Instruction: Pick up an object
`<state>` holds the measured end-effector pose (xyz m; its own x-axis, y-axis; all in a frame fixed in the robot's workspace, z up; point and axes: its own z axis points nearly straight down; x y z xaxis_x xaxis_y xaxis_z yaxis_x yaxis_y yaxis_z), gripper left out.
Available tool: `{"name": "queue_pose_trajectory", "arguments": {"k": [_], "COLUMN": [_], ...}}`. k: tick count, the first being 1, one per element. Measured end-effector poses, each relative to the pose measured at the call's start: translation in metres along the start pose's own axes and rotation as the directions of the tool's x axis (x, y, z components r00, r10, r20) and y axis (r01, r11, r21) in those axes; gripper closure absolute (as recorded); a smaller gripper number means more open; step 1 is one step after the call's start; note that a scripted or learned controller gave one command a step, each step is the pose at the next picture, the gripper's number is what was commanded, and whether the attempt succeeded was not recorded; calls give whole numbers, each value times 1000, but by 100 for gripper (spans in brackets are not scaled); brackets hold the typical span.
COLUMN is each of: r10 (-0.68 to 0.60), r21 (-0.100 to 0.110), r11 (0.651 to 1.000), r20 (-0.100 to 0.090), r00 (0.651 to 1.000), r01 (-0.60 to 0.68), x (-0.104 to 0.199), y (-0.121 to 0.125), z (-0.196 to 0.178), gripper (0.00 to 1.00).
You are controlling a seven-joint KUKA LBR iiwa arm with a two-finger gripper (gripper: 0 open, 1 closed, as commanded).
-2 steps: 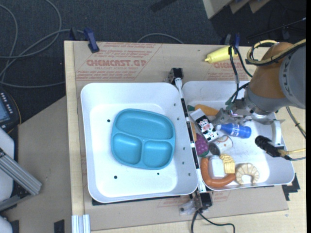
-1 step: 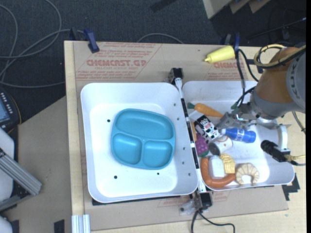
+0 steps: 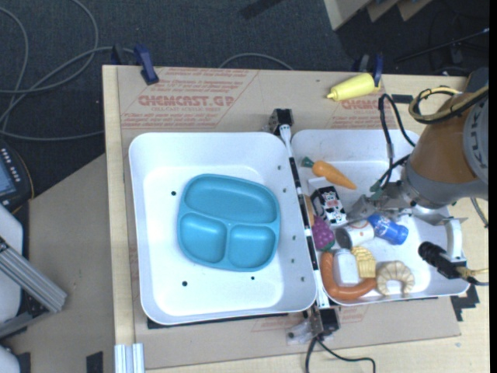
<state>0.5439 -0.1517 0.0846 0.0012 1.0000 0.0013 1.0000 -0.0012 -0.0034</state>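
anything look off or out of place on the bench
One thing: a yellow toy lies on the bench board above the right bin, outside both bins. The other small items sit piled inside the right bin; the blue divided plate lies flat in the left bin.

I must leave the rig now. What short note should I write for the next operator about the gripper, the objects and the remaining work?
Gripper: low in the right white bin, among the toys; whether its fingers are open or shut cannot be judged.
Objects: orange plastic carrot, blue cylinder, croissant, orange sausage and small black-and-white toy all lie in the right bin. The blue three-part plate lies in the left white bin.
Done: no object is seen lifted.
Left: grasp one object and raise it.
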Motion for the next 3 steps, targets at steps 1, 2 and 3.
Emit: {"name": "queue_pose_trajectory", "arguments": {"k": [1,2,3], "r10": [0,0,1], "r21": [-5,-4,-2], "r11": [1000,1000,1000], "r20": [2,1,1], "r00": [1000,1000,1000], "r01": [0,0,-1], "x": [0,0,-3], "y": [2,2,-28], "z": [-10,-10,0], "gripper": [100,0,0]}}
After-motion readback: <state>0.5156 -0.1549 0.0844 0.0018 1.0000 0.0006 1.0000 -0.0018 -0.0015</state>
